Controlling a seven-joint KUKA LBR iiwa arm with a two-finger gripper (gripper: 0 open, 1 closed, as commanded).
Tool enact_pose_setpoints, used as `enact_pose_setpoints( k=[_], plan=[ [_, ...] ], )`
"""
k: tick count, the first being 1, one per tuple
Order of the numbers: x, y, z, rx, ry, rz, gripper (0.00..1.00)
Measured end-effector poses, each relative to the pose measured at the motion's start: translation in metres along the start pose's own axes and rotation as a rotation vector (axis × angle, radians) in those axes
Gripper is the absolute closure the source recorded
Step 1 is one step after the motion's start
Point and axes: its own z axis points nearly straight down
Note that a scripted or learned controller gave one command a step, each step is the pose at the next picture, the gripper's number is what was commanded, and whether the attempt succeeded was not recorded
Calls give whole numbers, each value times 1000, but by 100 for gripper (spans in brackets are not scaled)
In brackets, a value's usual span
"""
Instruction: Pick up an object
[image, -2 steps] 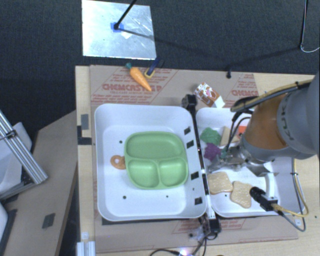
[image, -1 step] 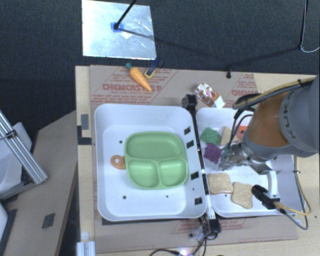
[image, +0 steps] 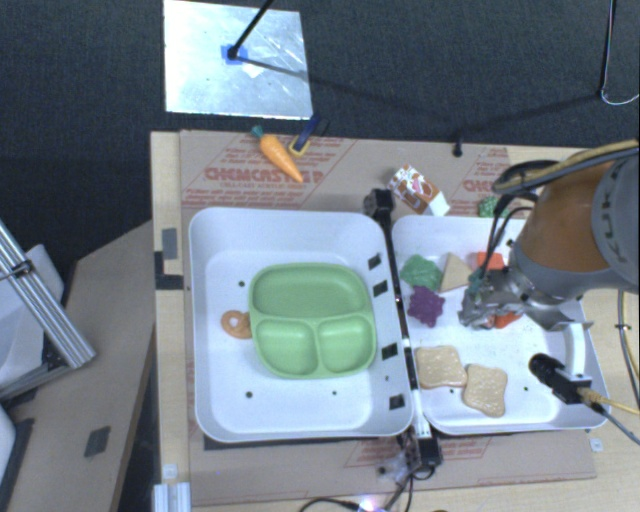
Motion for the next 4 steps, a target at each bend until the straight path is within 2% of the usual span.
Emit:
enact_pose_setpoints(
  k=[1,2,3,4],
  plan=[
    [-10,-3,-53,-1,0,1,100],
    [-10,-2,-71,0,0,-3,100],
    [33,22,-80,0,1,-5,100],
    [91,37,-73,1,2,-9,100]
  ],
)
